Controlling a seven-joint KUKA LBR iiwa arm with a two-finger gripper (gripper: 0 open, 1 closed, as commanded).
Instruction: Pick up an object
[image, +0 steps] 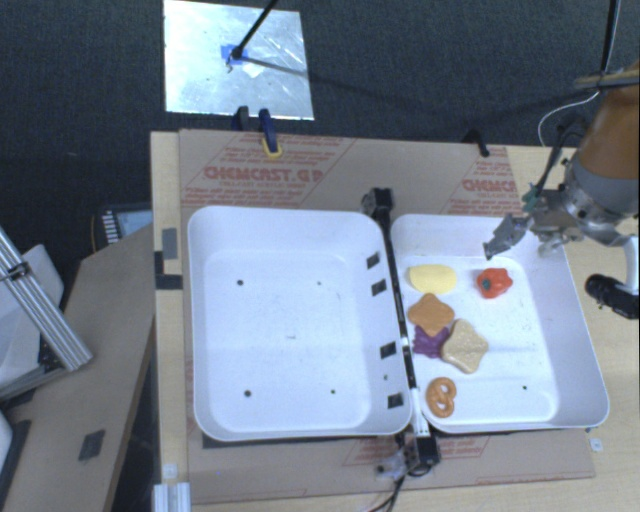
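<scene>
The right bin (560, 330) holds several toy foods: a yellow lemon-like piece (432, 277), a red pepper (493, 283), an orange-brown piece (432, 312) lying over a purple one (428, 344), a tan piece (465, 347) and a pretzel (441, 396). My gripper (522, 245) hangs over the bin's far right part, just above and behind the red pepper. Its fingers are spread open with nothing between them. The grey arm with its orange band (608, 150) reaches in from the right.
The left bin (200, 300) sits beside the right one, with a black divider (395, 310) between them. Both rest on a cardboard sheet (330, 165). A shiny metal plate (238, 60) lies at the back. A cable (560, 110) loops near the wrist.
</scene>
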